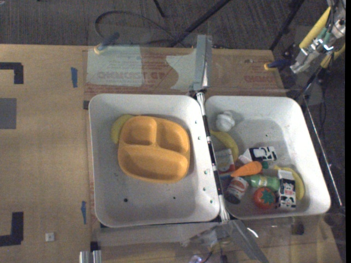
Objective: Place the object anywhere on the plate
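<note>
Hanging at the top right corner of the view, well outside the bins, my gripper (310, 52) sits above the floor beyond the bench; it is small and blurred there, so I cannot tell how it stands or whether it grips anything.

The orange plate (154, 148) with its three compartments lies in the left bin (104, 201), toward the upper middle, with a yellow piece (117, 126) peeking out from under its upper left edge.

The objects I might take all lie in the right bin (312, 147), well apart from my gripper and below it in the view. A white round thing (225, 120) rests near the bin's upper left. A banana (227, 142) lies just below it by the left wall. An orange carrot (247, 169) sits in the middle of the cluster, with a small jar (236, 189) below it, a red tomato (265, 198) to the right, and a black-and-white carton (287, 192) beside that.
</note>
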### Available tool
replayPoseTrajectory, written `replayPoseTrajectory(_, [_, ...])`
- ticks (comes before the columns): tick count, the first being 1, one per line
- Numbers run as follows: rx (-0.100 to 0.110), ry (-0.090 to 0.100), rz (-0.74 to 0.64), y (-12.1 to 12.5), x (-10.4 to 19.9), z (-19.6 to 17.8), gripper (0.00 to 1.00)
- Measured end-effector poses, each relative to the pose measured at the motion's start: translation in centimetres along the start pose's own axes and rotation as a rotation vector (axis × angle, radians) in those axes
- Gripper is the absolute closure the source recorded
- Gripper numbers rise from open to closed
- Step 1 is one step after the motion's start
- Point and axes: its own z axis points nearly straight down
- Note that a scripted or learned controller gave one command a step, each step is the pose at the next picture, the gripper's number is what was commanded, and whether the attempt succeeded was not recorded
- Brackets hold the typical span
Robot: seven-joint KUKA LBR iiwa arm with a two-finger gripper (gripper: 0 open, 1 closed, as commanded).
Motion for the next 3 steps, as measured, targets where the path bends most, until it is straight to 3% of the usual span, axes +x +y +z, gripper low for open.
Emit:
replayPoseTrajectory(1, [-0.001,-0.001,-0.194,-2.5,-5.2,-0.7,1.00])
replayPoseTrajectory(2, [0.003,0.006,-0.088,-2.3,-4.5,5.7,1.00])
replayPoseTrajectory(3, [-0.001,0.000,-0.124,-1.6,-3.2,2.1,1.00])
